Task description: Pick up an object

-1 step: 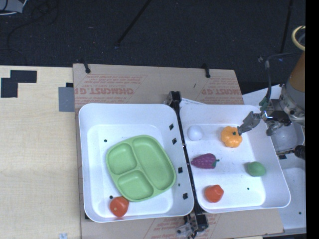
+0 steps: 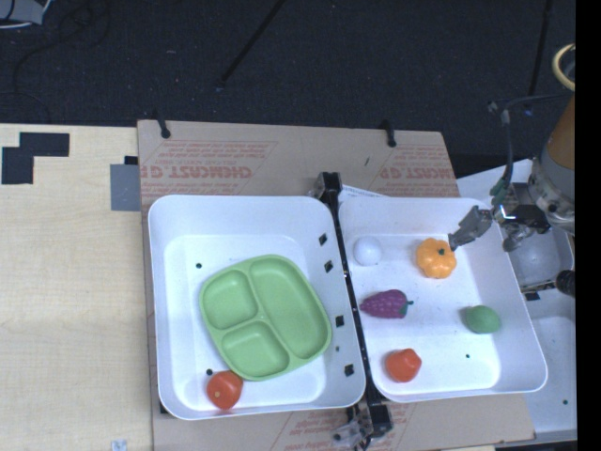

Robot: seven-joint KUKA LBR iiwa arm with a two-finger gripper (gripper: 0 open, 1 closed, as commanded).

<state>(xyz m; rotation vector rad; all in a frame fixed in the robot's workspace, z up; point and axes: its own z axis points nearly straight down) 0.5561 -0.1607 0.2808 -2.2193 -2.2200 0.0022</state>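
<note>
Two white bins sit side by side on the bench, the left bin (image 2: pixel 178 216) and the right bin (image 2: pixel 526 346). In the left bin there is one green plate (image 2: pixel 265 317) with three compartments, and one red tomato (image 2: pixel 224 389) by its lower corner. The right bin has five things in it: one white ball (image 2: pixel 366 250), one orange pepper (image 2: pixel 435 257), one purple bunch of grapes (image 2: pixel 384 303), one green lump (image 2: pixel 482 319) and one more red tomato (image 2: pixel 403 365). That makes two red tomatoes in all, six small pieces across both bins, and one plate. One gripper (image 2: pixel 477 222) reaches in.
</note>
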